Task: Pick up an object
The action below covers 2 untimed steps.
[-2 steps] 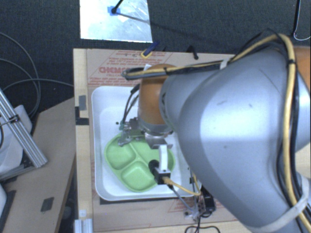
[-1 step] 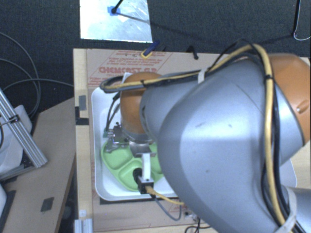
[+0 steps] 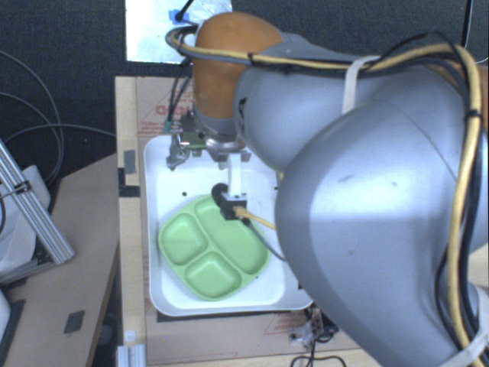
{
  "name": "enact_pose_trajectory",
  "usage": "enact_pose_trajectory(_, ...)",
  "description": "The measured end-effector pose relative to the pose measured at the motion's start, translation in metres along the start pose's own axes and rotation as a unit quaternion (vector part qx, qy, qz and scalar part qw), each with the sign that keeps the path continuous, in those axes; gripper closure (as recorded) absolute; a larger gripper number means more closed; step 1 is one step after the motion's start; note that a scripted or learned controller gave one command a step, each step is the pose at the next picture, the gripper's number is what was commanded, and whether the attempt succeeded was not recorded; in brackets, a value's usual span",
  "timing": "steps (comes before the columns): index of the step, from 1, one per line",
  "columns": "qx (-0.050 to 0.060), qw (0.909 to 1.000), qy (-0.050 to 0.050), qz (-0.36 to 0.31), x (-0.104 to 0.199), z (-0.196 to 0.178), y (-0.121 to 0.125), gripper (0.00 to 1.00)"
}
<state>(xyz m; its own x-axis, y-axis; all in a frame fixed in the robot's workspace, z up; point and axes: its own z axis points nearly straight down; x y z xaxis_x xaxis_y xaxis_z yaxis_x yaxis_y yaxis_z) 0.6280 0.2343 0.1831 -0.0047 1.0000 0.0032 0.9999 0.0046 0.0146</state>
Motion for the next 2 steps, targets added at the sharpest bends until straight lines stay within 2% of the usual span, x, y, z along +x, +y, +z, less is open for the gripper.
enact_pose_trajectory(1, 0.007, 1.0000, -0.001, 0.000, 0.000, 0.102, 0.004, 0.00)
enact_pose_trajectory(2, 0.006, 1.0000, -0.001, -0.001, 0.000, 0.098, 0.021, 0.00)
